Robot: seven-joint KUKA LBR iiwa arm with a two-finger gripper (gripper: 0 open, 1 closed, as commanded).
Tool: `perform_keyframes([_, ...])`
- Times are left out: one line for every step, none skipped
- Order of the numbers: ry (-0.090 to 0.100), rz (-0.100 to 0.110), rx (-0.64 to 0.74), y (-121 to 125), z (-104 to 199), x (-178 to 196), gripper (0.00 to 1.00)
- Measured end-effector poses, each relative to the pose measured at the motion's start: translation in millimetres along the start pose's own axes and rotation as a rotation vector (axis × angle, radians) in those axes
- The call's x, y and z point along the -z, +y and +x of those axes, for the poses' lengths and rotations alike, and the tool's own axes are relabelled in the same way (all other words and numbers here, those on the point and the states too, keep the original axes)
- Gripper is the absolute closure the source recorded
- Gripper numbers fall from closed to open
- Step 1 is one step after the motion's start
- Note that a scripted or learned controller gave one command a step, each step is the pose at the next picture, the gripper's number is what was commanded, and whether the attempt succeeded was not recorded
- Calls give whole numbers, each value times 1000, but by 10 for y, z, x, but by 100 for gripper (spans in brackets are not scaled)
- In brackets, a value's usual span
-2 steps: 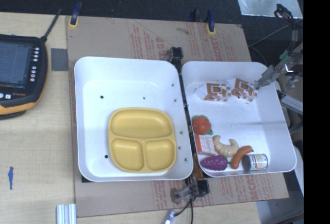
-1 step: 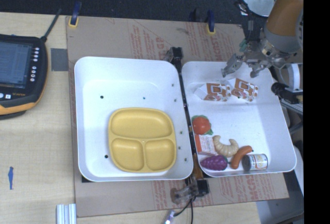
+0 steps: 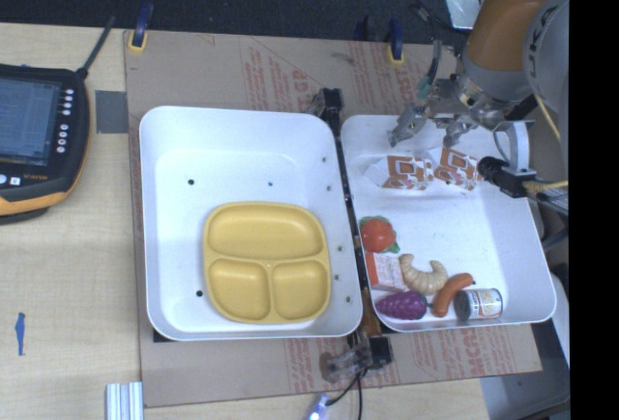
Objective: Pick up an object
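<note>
My gripper (image 3: 427, 130) hangs over the far end of the right bin (image 3: 513, 234), its two fingers spread apart with nothing between them. Just below it lies a clear packet with orange and white print (image 3: 426, 171). Nearer the front of that bin lie a red tomato-like toy (image 3: 378, 234), a small orange and white carton (image 3: 386, 270), a beige croissant shape (image 3: 426, 271), a sausage (image 3: 453, 293), a purple piece (image 3: 400, 305) and a small can (image 3: 481, 303).
The left bin (image 3: 174, 166) holds a yellow divided plate (image 3: 266, 261). A tablet with an orange case (image 3: 39, 137) lies on the bench at far left. Clamps (image 3: 395, 31) pin the cardboard sheet at the back.
</note>
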State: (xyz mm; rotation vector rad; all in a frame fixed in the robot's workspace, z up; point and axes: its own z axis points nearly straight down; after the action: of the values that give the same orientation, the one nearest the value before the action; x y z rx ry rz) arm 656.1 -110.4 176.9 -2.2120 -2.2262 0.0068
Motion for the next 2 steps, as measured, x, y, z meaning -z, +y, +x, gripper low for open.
perform_keyframes([1, -4, -2, -6, 326, 336, 0])
perform_keyframes([1, -1, -2, 1, 442, 291, 0])
